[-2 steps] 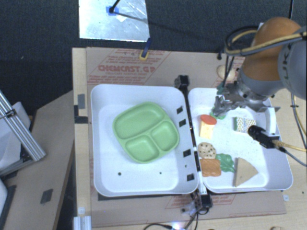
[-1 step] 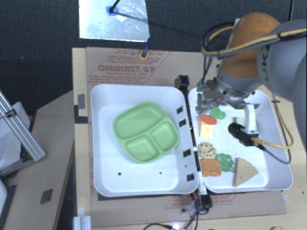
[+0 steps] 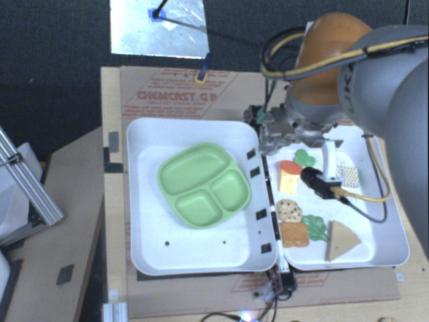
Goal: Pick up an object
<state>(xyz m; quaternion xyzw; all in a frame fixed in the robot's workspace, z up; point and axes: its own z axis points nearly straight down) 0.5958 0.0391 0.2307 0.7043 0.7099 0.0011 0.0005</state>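
Right bin [image 3: 397,250], read from the near rim to the far one. Nearest the camera lie a tan triangular wedge [image 3: 342,240], an orange-brown cracker [image 3: 293,235] and a green leafy piece [image 3: 316,228], the last two touching. A speckled round cookie [image 3: 289,210] sits just beyond the cracker, at its 12 o'clock. Farther on stands a yellow cheese block [image 3: 289,180] with a red piece [image 3: 291,166] against its far edge, and a small green piece [image 3: 305,157] at the block's 1 o'clock. A white patterned item [image 3: 347,175] lies well apart at the block's 3 o'clock. Farthest in is the gripper [image 3: 283,145], hanging under the grey-and-orange arm over the bin's far left corner, close to the wall shared with the left bin [image 3: 134,180]. Whether the gripper is released or clenched cannot be told from this angle, and nothing is seen held in it. The governing relation: the red piece and cheese block lie just at 6 o'clock from the gripper and are the nearest candidates. The block's long axis runs roughly 12 to 6 o'clock, along the dividing wall. A short move toward the camera and a descent would probably bring the gripper onto them. The green divided plate [image 3: 204,186] in the left bin, at the gripper's 8 o'clock, is the more distant option.
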